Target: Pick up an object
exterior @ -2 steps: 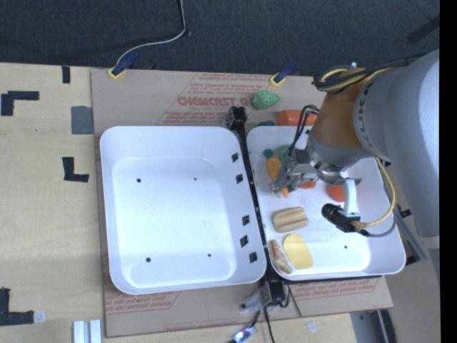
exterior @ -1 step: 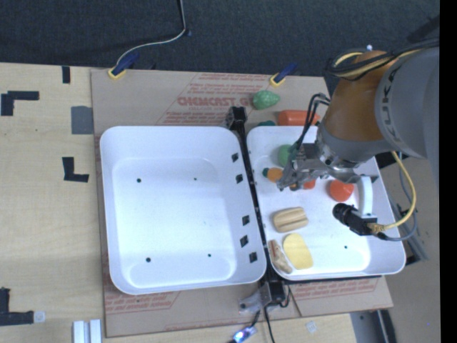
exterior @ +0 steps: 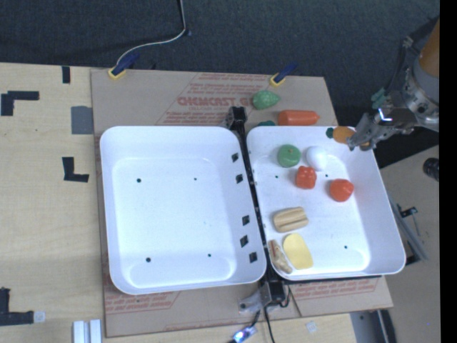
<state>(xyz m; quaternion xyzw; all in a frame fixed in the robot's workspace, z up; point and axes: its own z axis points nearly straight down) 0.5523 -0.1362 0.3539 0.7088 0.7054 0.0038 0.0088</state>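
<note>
Nearest the lens, the left bin (exterior: 171,206) lies bare, while the right bin (exterior: 378,213) holds the loose toy food — spread out, likely so each piece can be taken singly. At that bin's far right corner the gripper (exterior: 360,140) sits with a small orange piece (exterior: 343,133) at its tip; whether it is gripped cannot be told.

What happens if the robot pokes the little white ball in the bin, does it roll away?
Probably yes. The white ball looks round and smooth, so a nudge would likely send it rolling. It sits close beside the green round piece, which might stop it on that side. It looks like a small toy, so it is probably light and may slip from the fingers.
</note>
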